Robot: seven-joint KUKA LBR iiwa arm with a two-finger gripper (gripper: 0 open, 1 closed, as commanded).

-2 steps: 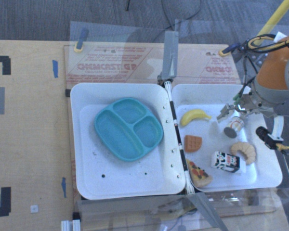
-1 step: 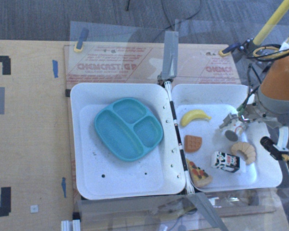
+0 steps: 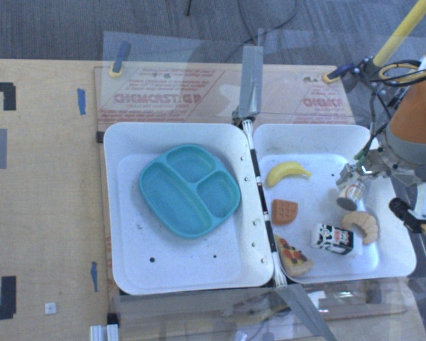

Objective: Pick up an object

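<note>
Just below the gripper [image 3: 351, 192] sits the croissant [image 3: 362, 224]; finger state, I cannot tell — descending crooked could nudge it against the milk carton [image 3: 334, 239].

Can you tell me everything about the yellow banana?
The banana is a small, smooth, bright yellow toy-like piece, likely plastic, curved like an arch with its ends pointing down toward the camera. It lies flat on the floor of the right bin, in its upper left part, close to the wall between the bins. Nothing touches it. The waffle lies just below it, apart.
</note>
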